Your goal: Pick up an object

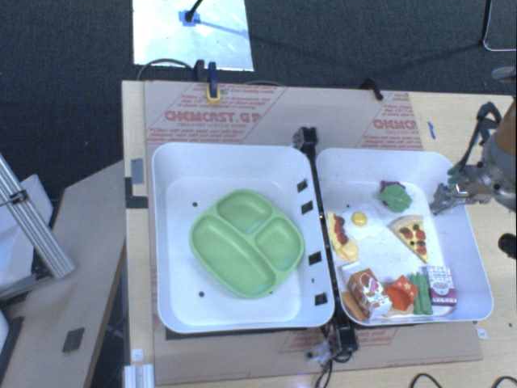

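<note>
The arm (pixel 502 148) was cut off at the right edge, and its gripper (pixel 443 199) hung over the right bin's (pixel 477 257) right rim; how far it was open could not be told, and nothing showed in its hold. The toys lay clear of it: a green lump (pixel 395 196), an egg (pixel 359 219), a pizza slice (pixel 412 236), a yellow piece (pixel 342 237), two cartons (pixel 367 292) and red and green bits. One green tray (pixel 246 242) filled the left bin (pixel 174 184).
</note>
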`<control>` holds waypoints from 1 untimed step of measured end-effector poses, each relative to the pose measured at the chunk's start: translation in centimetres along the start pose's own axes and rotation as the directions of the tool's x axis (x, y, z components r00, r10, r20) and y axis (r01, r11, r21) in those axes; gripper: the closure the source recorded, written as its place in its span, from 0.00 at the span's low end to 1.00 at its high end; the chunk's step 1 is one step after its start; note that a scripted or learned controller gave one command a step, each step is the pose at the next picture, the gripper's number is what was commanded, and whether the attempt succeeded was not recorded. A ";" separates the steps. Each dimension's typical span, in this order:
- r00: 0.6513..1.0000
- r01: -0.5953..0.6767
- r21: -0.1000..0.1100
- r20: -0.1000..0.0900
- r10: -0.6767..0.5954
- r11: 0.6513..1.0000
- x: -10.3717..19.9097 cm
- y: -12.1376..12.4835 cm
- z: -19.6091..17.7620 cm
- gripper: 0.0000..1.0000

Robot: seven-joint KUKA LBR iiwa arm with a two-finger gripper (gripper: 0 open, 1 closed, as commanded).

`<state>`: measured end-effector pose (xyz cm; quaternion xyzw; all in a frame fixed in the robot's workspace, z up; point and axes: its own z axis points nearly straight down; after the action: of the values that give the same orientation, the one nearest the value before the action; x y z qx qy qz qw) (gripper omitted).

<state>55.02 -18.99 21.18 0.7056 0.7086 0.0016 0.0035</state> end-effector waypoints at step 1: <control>1.000 0.000 0.003 -0.001 0.000 1.000 0.0 0.1 -1.4 1.00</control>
<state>55.13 -19.02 22.53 0.7055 0.7087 0.0010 0.0018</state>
